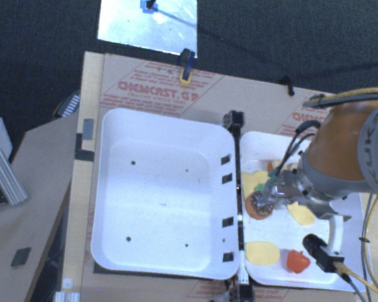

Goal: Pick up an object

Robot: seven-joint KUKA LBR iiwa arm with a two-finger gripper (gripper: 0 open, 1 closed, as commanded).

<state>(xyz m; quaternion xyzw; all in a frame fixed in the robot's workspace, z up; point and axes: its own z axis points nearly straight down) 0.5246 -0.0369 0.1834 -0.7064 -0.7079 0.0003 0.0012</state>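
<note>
arm (376,147): bulky rounded grey shell | band: broad orange segment above wrist | cables: black leads looping along the orange segment, yellow cable trailing beside the lower right | hand (271,191): small metallic assembly, dark fittings, details blurred

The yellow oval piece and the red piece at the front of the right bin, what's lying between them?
Nothing: in the camera view, bare white bin floor separates the yellow oval piece from the red piece.
</note>
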